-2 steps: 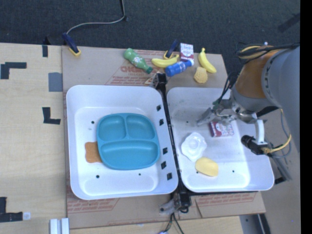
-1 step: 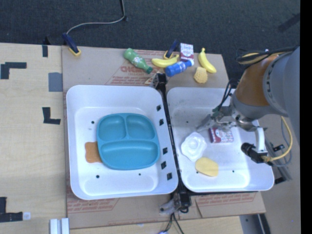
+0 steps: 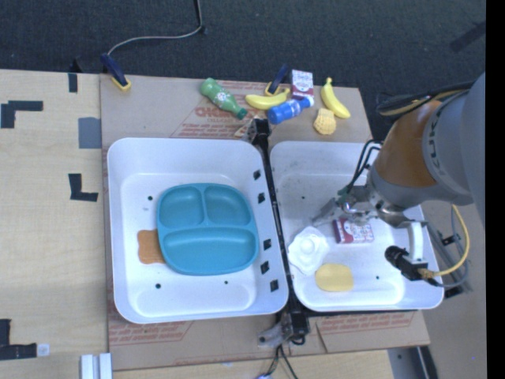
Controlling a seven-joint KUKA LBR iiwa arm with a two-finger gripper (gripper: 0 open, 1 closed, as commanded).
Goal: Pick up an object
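In the camera view, the arm (image 3: 426, 152) is reaching into the right bin (image 3: 316, 152), and its end effector (image 3: 353, 214) is hovering right over a small red-and-white carton (image 3: 353, 231). Whether it is open or gripping, I cannot tell. A white cup (image 3: 306, 251) and a yellow piece (image 3: 334, 277) are lying just beside the carton. The left bin (image 3: 126, 172) is holding a blue tray (image 3: 207, 228).

The likely risk: the carton is lying flat and could be slipping aside, or the end effector could be nudging the cup instead.
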